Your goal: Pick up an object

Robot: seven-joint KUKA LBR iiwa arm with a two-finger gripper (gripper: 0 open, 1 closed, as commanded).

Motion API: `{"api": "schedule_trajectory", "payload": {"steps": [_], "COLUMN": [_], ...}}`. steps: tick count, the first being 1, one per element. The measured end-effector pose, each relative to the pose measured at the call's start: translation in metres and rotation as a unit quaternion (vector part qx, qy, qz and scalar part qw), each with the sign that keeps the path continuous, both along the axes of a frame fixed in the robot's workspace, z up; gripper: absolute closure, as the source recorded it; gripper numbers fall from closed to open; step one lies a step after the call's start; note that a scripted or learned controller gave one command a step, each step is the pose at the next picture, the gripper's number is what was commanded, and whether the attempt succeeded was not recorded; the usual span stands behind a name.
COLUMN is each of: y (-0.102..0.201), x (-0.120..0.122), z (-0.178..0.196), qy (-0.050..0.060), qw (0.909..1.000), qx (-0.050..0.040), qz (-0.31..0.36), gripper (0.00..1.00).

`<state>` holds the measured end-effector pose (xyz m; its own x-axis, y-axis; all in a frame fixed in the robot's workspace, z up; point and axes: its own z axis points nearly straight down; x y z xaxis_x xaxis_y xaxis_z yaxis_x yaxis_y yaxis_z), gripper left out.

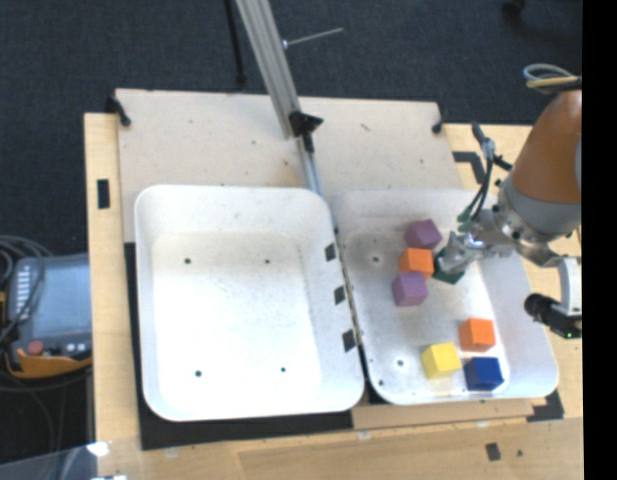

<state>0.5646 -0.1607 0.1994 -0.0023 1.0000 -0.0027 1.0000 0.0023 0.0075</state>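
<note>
Down low in the right bin [518, 298] sits my gripper [451, 266], close to the middle of the bin. I cannot tell how it is set, since it looks small and dark from up here. Nothing shows as being held.

Right next to it, on the side away from my arm, is an orange block [419, 261]. They look almost touching, but I cannot tell if they really touch. A purple block [422, 233] sits just above the orange one, toward the far side of the bin, and it is near my gripper too. A second purple block [410, 288] sits just under the orange one, toward the near side. These three blocks make a little row, and my gripper is beside the middle of that row.

Farther off, by the near edge of the bin, are three more blocks. Another orange one [477, 334] is closest to me. A yellow block [440, 359] and a blue block [484, 373] lie side by side past it, and the blue one is just under that orange one. All three are well apart from my gripper.

My grey arm with its orange band [551, 158] comes in from the right, over the bin's edge.

Beside my bin is the left bin [168, 218]. A silver pole [268, 53] leans up from between the two bins.
</note>
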Motion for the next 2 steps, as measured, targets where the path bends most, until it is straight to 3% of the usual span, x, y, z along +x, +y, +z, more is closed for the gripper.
{"api": "schedule_trajectory", "payload": {"steps": [1,2], "y": [-0.001,0.051], "x": [0.001,0.0], "z": [0.007,0.023], "qy": [0.002,0.002], "qw": [1.0,1.0], "qx": [0.0009,0.002], "qz": [0.001,0.003], "gripper": [1.0,1.0]}}
